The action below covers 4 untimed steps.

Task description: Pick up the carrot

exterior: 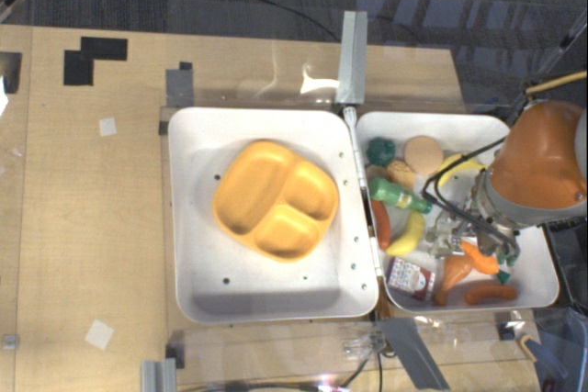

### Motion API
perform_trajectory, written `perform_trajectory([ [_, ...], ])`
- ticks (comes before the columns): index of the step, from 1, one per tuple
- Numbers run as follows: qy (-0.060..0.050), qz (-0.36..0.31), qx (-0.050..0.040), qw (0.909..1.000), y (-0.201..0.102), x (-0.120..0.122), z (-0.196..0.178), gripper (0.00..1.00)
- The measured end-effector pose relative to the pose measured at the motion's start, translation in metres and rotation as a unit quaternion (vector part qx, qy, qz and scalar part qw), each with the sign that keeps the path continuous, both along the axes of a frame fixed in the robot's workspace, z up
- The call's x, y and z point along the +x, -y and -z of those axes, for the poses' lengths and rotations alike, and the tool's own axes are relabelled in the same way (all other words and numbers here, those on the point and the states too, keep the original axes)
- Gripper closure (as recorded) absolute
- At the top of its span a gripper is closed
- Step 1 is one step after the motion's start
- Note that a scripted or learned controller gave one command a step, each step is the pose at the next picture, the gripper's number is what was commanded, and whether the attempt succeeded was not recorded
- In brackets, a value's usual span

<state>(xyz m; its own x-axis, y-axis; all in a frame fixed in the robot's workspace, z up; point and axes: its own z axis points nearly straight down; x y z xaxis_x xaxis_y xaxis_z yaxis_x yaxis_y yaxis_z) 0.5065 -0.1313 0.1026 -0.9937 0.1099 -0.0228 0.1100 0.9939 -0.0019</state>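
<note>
**Toy carrot under the wrist, in the right bin**

The carrot (465,263) lies near the front of the right bin (548,287), among other toy foods, its green top (501,271) pointing to the right. The gripper (457,232) hangs just above it, at the end of the arm (542,162); whether the fingers are released or clenched on something, I cannot tell, because the wrist hides them.

The carrot looks like a light, stiff plastic toy with a smooth skin, so it probably slips easily. I think the best place to hold it is across the thick orange middle, not the thin tip or the leaves. A sausage (480,294) and a banana (407,236) lie near and may be caught too.

A small packet (411,276) carries a red label, but its writing is too small to read. The yellow divided plate (276,199) in the left bin (197,197) bears no writing.
</note>
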Motion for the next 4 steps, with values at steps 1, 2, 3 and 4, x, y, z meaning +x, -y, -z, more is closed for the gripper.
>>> perform_trajectory([
  [1,-0.005,0.010,0.0020,0.9999,-0.018,0.012,-0.046,1.00],
  [2,-0.009,-0.105,0.0006,0.9944,-0.023,-0.018,-0.010,1.00],
  [3,-0.005,0.041,0.0035,0.9992,-0.091,0.003,-0.085,1.00],
  [4,-0.009,0.069,0.0024,0.9976,-0.025,0.001,-0.038,1.00],
])
